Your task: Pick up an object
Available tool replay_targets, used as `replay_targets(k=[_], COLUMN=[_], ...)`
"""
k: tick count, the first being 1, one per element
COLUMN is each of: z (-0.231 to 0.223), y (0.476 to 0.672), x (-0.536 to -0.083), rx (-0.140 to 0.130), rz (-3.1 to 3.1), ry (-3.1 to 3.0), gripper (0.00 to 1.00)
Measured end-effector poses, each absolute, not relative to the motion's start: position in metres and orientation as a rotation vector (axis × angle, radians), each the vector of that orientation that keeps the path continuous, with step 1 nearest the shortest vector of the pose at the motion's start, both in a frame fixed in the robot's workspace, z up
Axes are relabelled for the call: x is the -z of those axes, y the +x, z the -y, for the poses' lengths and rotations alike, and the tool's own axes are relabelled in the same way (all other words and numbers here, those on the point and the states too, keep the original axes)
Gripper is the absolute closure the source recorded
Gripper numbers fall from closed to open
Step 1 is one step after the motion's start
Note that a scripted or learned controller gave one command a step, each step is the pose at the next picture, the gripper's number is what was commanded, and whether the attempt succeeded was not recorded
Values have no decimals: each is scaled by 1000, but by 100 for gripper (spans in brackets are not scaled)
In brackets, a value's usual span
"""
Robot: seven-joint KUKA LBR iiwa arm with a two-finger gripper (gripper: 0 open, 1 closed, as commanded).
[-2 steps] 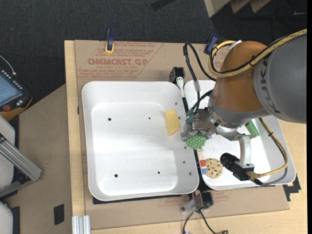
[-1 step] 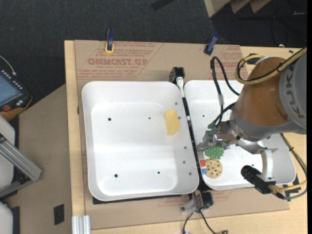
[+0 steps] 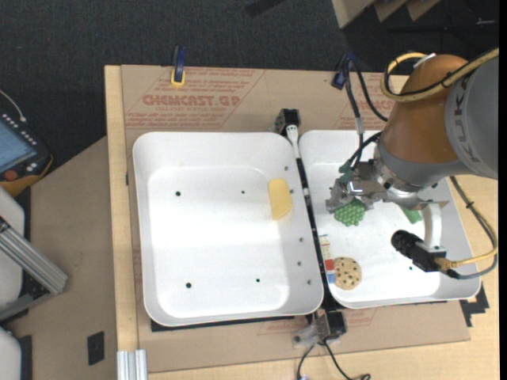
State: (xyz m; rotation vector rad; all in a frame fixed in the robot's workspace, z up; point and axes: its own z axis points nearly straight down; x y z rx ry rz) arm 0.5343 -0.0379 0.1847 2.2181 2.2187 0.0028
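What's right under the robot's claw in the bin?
A bumpy green thing sits just below the claw in the right bin. The claw and arm cover its top part, so how they touch is hidden. A cookie lies nearer the front.

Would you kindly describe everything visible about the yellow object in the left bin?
The yellow object is a small, rounded oblong, pale yellow with a smooth, matte look. It lies flat on the floor of the left bin, lengthwise toward the camera, near the bin's right wall but apart from it. Nothing touches it besides the bin floor.
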Motion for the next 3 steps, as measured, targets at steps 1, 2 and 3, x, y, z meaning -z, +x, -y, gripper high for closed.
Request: replay_targets(k=[1,2,3], z=[-18,-65,-124], y=[536,502,505], x=[-290,-291,-285], rx=[-17,1,-1], rz=[-2225,-2231,-2228], ry=[2208,2217,2215], gripper=[100,100,100])
